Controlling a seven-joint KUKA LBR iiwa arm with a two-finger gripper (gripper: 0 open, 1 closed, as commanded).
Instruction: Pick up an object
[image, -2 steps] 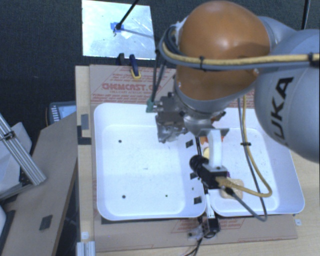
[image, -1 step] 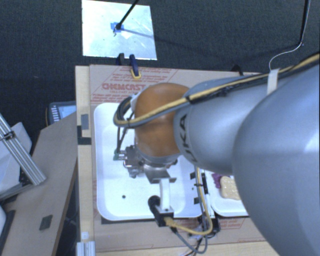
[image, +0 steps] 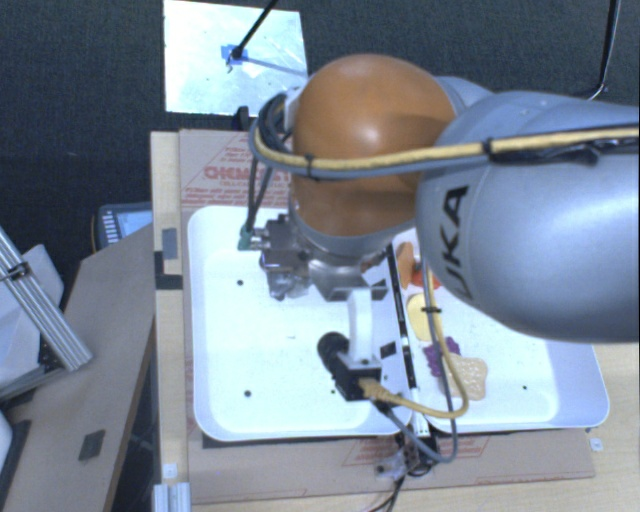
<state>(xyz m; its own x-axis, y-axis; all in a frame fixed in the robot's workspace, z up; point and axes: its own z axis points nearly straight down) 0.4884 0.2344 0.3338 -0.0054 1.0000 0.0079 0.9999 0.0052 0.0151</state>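
The bin (image: 230, 400) lies under the hand (image: 283, 270); whether the hand is clenched or released, I cannot tell; right of the hand, apart from it, lie an orange piece (image: 404, 262), yellow piece (image: 418, 322), purple piece (image: 443, 352), tan piece (image: 472, 376).

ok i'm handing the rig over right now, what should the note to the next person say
Gripper: low over the middle of the bin, left of the things. Open or shut cannot be told, and nothing is seen held.
Things: orange piece, yellow piece, purple piece and tan piece lie in a line in the bin's right part, partly under the arm.
Done: no pick that shows; all four lie on the bin floor.
Left: grasp one thing and lift it.
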